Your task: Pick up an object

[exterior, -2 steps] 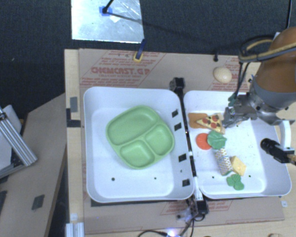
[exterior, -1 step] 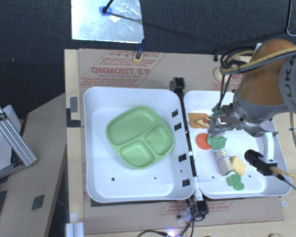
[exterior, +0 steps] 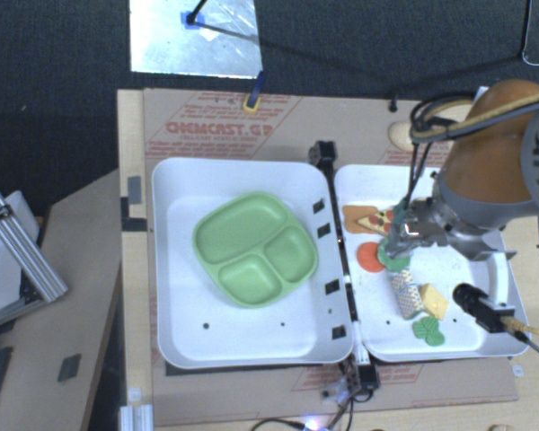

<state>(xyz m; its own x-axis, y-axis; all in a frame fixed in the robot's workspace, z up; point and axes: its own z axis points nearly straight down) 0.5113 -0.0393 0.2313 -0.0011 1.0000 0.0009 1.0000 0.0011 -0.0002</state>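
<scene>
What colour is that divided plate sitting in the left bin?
Pale green: the divided plate shows clearly in the camera view, lying in the white left bin.

In the right bin [exterior: 494,281] lay an orange disc [exterior: 369,257], a patterned roll [exterior: 402,294], a yellow wedge [exterior: 435,303] and a green piece [exterior: 428,332].

Green three-compartment plate [exterior: 255,249] in left bin [exterior: 175,241]; cardboard sheet [exterior: 220,124] under both bins; shiny metal panel [exterior: 194,23] beyond tabletop [exterior: 81,232].
</scene>
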